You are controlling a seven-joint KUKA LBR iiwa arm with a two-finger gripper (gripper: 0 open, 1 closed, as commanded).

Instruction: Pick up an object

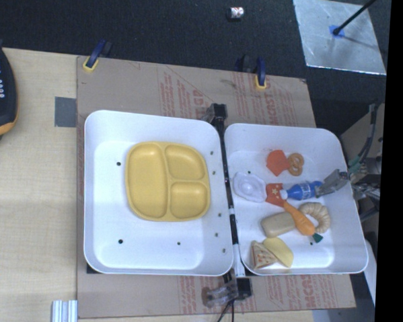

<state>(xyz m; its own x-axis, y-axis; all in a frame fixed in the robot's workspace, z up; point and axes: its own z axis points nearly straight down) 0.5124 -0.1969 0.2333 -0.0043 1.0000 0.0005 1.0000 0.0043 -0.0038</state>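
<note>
The end effector (336,179) sits at the right bin's (344,260) right rim beside the blue bottle (302,190), its state impossible to tell, while the left bin (99,246) holds 1 yellow tray (167,181).

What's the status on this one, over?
Gripper at right bin's right edge, holding nothing. Blue bottle just beside it. Toy food crowded close; yellow tray alone in left bin.

Probably a lab: clamped cardboard (192,89) under 2 bins (99,185).
</note>
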